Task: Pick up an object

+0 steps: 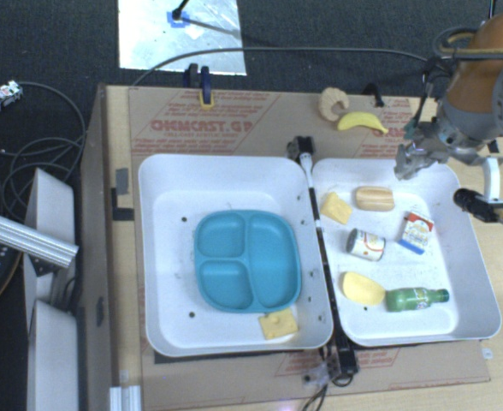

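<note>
The right bin (470, 255) holds a bread roll (374, 199), a yellow cheese wedge (336, 207), a small can (366, 245), a red, white and blue carton (416, 232), a lemon (363, 288) and a green bottle (415, 298). My gripper (408, 161) hangs over the bin's far right corner, above and to the right of the bread roll, with nothing seen between its fingers. The left bin (170, 195) carries a blue divided plate (246, 259) and a yellow cheese slice (278, 324) near its front edge.
A banana (362, 123) and a beige ring-shaped piece (334, 103) lie on the cardboard behind the right bin. A blue and yellow clamp (204, 85) sits at the board's far edge. Cables run across the dark floor on the left.
</note>
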You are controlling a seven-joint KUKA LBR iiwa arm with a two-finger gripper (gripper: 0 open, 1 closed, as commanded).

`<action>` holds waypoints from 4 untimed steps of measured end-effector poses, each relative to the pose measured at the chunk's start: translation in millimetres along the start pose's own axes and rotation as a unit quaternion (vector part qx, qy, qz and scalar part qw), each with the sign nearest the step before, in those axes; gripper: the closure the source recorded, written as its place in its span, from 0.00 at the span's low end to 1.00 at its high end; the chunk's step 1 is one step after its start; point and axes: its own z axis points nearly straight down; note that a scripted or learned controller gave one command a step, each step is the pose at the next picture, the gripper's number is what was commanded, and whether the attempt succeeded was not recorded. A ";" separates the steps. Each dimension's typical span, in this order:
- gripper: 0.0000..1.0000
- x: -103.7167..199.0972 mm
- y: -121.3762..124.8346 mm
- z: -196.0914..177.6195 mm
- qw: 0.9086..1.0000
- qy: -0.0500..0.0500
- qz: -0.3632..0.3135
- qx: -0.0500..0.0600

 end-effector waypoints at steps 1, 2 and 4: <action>0.00 0.8 -0.4 1.1 1.000 0.000 -0.001 0.001; 0.00 11.4 -15.1 93.5 1.000 0.001 0.000 0.003; 0.00 12.0 -14.9 93.2 1.000 0.001 0.000 0.002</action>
